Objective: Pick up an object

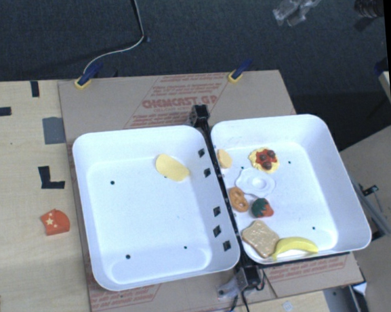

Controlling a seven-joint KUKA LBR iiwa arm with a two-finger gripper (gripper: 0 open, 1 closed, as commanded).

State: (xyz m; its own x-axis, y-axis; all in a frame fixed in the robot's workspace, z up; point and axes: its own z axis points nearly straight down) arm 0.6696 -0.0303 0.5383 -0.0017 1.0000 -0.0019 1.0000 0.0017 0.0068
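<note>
The right bin holds several toy foods: a small pizza, a white fried egg, a brown pretzel, a red and green strawberry, a slice of toast, a banana and a small yellow piece. In the left bin lies one yellow oval piece. My gripper hangs high at the top right, over the dark floor beyond the bench. It is well apart from both bins, and nothing shows in it.
An orange-red toy lies on the wooden bench left of the bins. Black clips join the bins along the middle ridge. Under the bins lies a cardboard sheet, and a cable runs across the dark floor at the back.
</note>
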